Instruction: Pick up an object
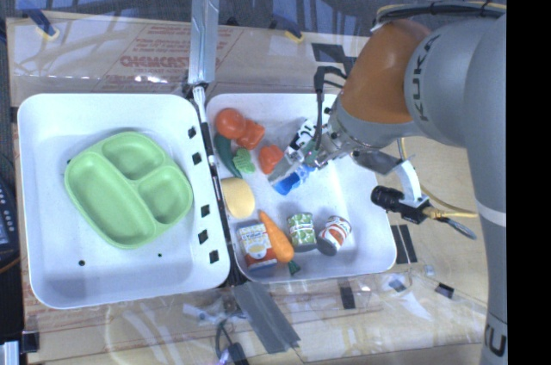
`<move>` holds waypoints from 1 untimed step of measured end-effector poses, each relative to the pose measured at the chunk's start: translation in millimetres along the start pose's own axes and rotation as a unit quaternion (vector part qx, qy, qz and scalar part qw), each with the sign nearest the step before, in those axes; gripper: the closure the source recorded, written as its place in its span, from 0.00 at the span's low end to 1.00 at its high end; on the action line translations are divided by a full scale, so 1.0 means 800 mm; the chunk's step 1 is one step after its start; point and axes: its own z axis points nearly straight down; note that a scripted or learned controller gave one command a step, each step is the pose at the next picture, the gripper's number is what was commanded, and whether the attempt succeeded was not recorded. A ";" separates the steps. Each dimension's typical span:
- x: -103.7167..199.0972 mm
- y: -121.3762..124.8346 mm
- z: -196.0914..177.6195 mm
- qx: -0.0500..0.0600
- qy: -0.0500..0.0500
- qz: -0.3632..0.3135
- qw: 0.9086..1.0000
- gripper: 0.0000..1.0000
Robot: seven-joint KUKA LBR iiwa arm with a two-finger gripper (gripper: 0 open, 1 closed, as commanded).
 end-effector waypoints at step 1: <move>0.043 -0.067 0.093 -0.004 -0.002 -0.076 0.997 0.00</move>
